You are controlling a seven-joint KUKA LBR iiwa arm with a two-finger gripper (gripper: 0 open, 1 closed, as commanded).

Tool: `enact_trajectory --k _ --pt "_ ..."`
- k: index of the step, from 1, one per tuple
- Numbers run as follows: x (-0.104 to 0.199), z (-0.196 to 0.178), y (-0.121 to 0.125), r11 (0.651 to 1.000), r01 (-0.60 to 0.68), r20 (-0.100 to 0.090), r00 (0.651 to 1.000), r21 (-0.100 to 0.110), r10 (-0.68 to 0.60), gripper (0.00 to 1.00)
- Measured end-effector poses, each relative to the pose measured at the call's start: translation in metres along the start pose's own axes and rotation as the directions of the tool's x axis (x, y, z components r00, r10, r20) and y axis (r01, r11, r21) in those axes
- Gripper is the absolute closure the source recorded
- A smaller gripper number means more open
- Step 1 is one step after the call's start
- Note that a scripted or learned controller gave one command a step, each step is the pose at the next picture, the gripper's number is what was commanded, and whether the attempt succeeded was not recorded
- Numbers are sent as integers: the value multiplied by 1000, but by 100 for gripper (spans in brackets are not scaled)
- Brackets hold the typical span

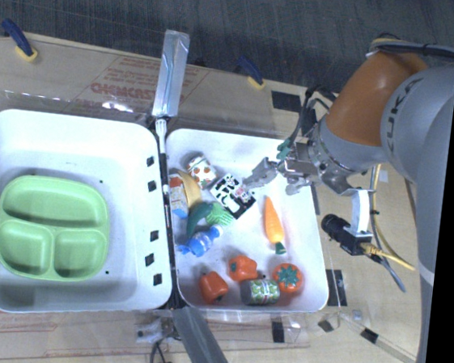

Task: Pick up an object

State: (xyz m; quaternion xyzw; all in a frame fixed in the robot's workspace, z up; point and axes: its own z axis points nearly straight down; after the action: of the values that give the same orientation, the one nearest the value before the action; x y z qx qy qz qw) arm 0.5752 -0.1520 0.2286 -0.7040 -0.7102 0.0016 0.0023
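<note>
Dark ribbed matting behind the tabletop (371, 348); two white bins side by side. Left bin (21, 129) holds a green sectioned tray (52, 228). Right bin (311, 227) is cluttered — toy carrot (272, 221), tomato (288, 278), black-and-white patterned block (232, 193). Tool (270, 172) hovers over the bin's upper part, just right of the block; open or closed — cannot tell. Carrot looks light, rigid, smooth plastic, probably slippery; best pinched across its thick middle.
</note>
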Motion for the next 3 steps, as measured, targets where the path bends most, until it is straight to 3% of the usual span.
enact_trajectory --k 1,2,3 --pt "-55 -1 -39 991 132 0 991 -1 -132 0" --pt "-57 88 -36 1000 18 0 1000 0 -18 0" --pt "-56 137 -24 999 47 2 999 -3 -47 0"
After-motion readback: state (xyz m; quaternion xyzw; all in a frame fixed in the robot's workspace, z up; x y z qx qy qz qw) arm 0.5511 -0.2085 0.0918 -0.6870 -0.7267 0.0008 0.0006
